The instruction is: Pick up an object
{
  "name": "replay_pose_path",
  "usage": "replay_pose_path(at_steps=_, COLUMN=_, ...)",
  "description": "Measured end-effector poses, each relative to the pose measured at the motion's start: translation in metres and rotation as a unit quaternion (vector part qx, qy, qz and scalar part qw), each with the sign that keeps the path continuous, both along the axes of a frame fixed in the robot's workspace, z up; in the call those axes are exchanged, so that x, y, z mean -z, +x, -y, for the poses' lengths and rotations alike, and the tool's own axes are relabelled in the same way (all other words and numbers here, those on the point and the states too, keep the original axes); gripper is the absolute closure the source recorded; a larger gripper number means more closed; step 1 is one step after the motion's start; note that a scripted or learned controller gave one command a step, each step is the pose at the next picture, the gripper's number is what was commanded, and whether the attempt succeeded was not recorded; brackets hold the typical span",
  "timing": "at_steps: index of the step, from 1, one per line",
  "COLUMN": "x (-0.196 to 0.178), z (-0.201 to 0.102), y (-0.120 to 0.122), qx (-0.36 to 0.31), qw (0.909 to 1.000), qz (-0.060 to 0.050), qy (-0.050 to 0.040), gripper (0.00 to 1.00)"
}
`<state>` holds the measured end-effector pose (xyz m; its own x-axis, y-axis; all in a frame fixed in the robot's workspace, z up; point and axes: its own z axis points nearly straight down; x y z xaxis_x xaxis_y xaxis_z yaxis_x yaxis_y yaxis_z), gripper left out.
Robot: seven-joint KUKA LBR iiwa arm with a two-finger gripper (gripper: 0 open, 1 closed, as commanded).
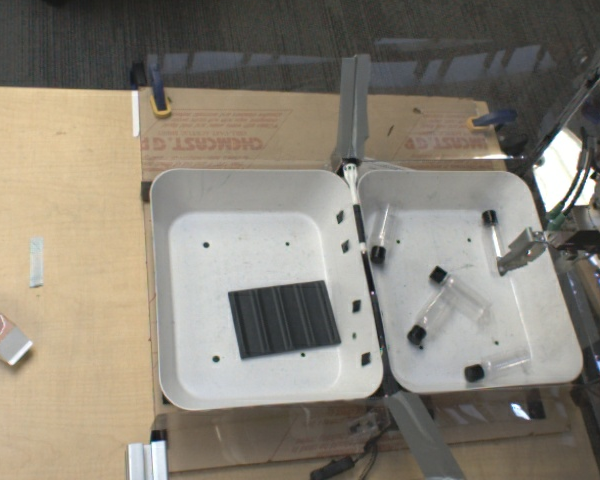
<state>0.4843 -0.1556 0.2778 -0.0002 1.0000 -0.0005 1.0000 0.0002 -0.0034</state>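
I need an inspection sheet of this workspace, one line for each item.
Surface: wooden bench bearing two white bins, left bin and right bin.
Job's things: clear tubes with black caps scattered in the right bin; dark ribbed pad in the left bin.
Clutter: small packet and grey strip on the bench.
Grippers: gripper over the right bin's right side.
Cables: cables at the right edge.
Surroundings: dark carpet.
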Motion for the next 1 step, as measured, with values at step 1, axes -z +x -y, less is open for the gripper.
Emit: replay_pose_path(at_steps=1, x=0.158, z=-0.0003, y=-0.0078, qx=-0.046, qw=0.999, qz=0.0, qy=0.001, gripper=0.0)
